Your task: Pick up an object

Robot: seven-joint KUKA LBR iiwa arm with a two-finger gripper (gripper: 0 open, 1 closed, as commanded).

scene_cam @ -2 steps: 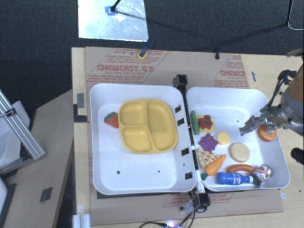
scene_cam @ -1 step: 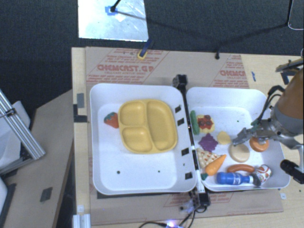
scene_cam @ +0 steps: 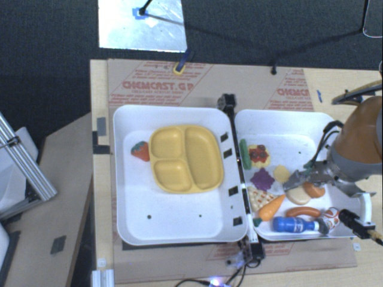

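- On the brown board [scene_cam: 203, 79] under both bins I read "CHEMCAST GP" in red, upside down from my view, repeated at far left & far right; no other legible text, bottle label too small to read.
- Left bin [scene_cam: 128, 178]: yellow 3-compartment plate [scene_cam: 185, 159] sits center-far, a red strawberry toy [scene_cam: 141, 151] just left of it, touching or nearly touching the plate rim. Near half of that bin is bare white floor, lots of open room.
- Right bin [scene_cam: 287, 130]: far half bare; near half crowded w/ toy food. Black clips along the divider betw. the bins.
- Gripper [scene_cam: 299, 179] comes in from the right, low over the right bin's clutter, tip pointing left. Can't tell the finger spread from this angle; I see nothing clearly held.
- Candidate obj right at the tip: tan bread-like piece [scene_cam: 297, 195] just near of the gripper, orange-brown round piece [scene_cam: 315, 190] beside it on the right.
- Around them: yellow lump [scene_cam: 281, 174] left of tip, purple piece [scene_cam: 262, 178], green pod [scene_cam: 243, 150] by the divider, red/yellow item [scene_cam: 258, 155], waffle-pattern slice [scene_cam: 258, 197], carrot [scene_cam: 270, 208], red sausage [scene_cam: 304, 211], blue bottle [scene_cam: 293, 225] lying along the near wall.
- Tight room at the near-right corner: the bottle and sausage crowd the wall.
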